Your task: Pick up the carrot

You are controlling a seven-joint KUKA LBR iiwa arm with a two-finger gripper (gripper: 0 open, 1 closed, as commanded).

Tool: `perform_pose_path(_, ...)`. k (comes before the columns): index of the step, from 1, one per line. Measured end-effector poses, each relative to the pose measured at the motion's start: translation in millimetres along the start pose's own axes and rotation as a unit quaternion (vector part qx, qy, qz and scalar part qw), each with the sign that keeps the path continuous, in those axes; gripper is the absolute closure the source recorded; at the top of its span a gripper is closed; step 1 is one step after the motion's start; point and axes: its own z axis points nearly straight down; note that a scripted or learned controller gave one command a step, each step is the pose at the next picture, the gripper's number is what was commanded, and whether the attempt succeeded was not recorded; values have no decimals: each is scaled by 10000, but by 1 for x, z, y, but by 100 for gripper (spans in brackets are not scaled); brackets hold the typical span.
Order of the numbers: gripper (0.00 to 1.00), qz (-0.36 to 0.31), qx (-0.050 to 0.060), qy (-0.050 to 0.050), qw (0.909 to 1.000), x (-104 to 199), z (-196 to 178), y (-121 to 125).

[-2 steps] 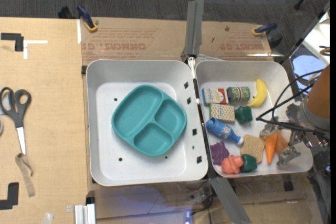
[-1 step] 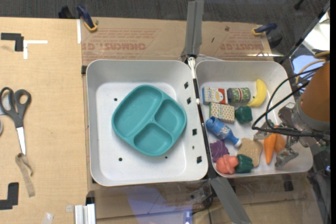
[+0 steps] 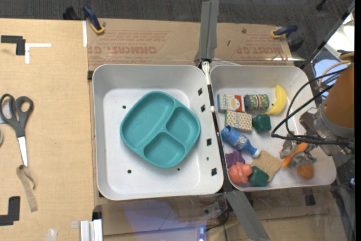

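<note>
bench (image 3: 45, 121) carries two white bins side by side. left bin (image 3: 107, 178) holds a teal divided plate (image 3: 161, 130) near its middle. right bin (image 3: 322, 176) is crowded: banana (image 3: 278, 100) by the far edge, blue bottle (image 3: 239, 141) near the left wall, pink and green toys at the near-left corner. gripper (image 3: 293, 150) sits low over the bin's right side, pincer clamped on the carrot (image 3: 294, 154), orange showing between the fingers. scissors (image 3: 18, 121) lie by the bench's left edge.
</note>
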Motion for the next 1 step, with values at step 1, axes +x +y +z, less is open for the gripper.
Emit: perform_pose_path(1, 100, -641, -6, 9, 9979, -48, -120, 26)
